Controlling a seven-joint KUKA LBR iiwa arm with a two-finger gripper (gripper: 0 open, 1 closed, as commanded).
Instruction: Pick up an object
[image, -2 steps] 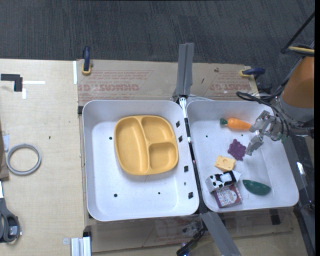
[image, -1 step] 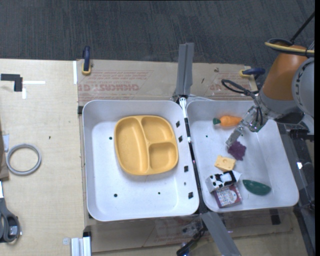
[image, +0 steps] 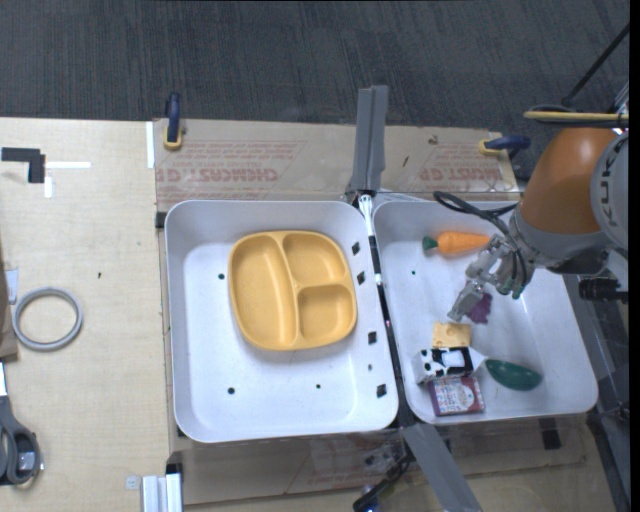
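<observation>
pincer (image: 472, 298) low in the right bin (image: 560, 340) — grip unclear — beside a purple piece (image: 481, 309).

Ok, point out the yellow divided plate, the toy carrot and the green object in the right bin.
yellow divided plate (image: 262, 300), camera view, floor of its large compartment.
toy carrot (image: 462, 242), camera view, middle of orange body.
green object (image: 514, 375), camera view, its centre.

arm (image: 590, 190): grey casing, rounded glossy orange band above wrist. black cable loops off the wrist side. gripper (image: 468, 302): bare silver-grey metal, slim fingers, small green bit near its base.
</observation>
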